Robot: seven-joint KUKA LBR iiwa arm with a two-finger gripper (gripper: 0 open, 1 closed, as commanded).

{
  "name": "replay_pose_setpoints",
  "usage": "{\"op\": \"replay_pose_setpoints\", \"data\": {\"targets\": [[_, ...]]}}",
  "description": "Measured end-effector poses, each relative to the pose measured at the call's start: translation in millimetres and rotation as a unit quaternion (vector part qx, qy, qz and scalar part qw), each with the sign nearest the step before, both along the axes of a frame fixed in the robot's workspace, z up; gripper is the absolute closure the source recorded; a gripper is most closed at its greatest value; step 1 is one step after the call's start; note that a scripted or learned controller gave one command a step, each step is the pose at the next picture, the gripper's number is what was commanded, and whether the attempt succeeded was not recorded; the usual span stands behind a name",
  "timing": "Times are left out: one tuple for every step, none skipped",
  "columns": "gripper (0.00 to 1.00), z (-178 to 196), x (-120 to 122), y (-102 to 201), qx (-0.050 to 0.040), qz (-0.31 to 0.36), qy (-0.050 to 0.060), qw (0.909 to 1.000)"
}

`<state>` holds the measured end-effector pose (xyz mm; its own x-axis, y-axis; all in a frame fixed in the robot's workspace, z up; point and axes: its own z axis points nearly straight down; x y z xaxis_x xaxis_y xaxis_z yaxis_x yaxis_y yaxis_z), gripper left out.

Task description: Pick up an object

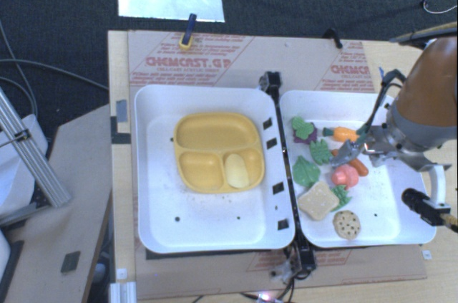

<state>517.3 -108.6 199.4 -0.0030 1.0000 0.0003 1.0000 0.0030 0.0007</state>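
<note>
Claw (351,149), grip state unclear, low among crowded toy food (325,180) in right bin (408,223), far from its rim.

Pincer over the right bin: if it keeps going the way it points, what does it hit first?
Probably the pink toy food just below the pincer, next to the red piece. Depth is hard to judge from this slanted view, so the green leaf beside it is possible too.

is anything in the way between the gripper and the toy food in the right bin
Nothing visible blocks it. The gripper is low in the right bin, right over the cluster of toy food: the carrot, a green leaf and a pink piece crowd close around it, so it may touch neighbours.
</note>
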Motion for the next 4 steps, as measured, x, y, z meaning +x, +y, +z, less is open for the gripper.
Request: {"op": "replay_pose_setpoints", "data": {"targets": [[0.00,-44.8,-32.3,-2.8,0.0004,-0.002,0.002,1.0000],[0.00,-112.1,-27.0,-57.7,0.0030,-0.004,-0.004,1.0000],[0.00,-42.1,-0.6,-100.9,-0.0034,-0.002,-0.005,1.0000],[0.00,-118.8,-32.4,14.7,0.0031,0.004,0.004,1.0000]]}}
